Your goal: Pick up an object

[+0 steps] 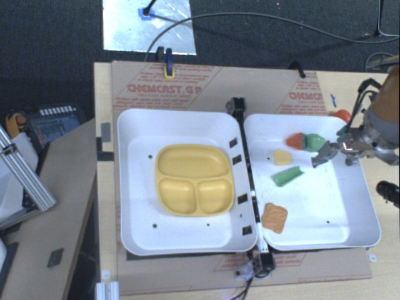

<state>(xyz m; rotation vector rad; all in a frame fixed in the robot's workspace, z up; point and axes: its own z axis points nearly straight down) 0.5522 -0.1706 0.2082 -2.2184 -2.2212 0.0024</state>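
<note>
The gripper (pixel 329 153) sits above the right bin (pixel 356 186), toward the bin's 2 o'clock region, with the arm (pixel 384 124) entering from 3 o'clock. Whether the tool is open or closed cannot be determined, and no object is visibly held.

Just at 10 o'clock of the gripper lies a green-and-red toy (pixel 306 142). A small pale yellow piece (pixel 282 157) rests at 9 o'clock of the gripper, near it. A green piece (pixel 287 176) lies at 8 o'clock, below the yellow piece. An orange-brown piece (pixel 274 217) rests well apart, at 7 o'clock, near the bin's front left corner.

The left bin (pixel 134 186) holds a yellow divided tray (pixel 194 179) at its centre. Both bins rest on a cardboard sheet (pixel 187 86) laid over a light wooden bench (pixel 350 83). Beyond the bench at 12 o'clock, dark carpet (pixel 50 42) carries a reflective sheet (pixel 125 17) and a trailing cable (pixel 275 20).
</note>
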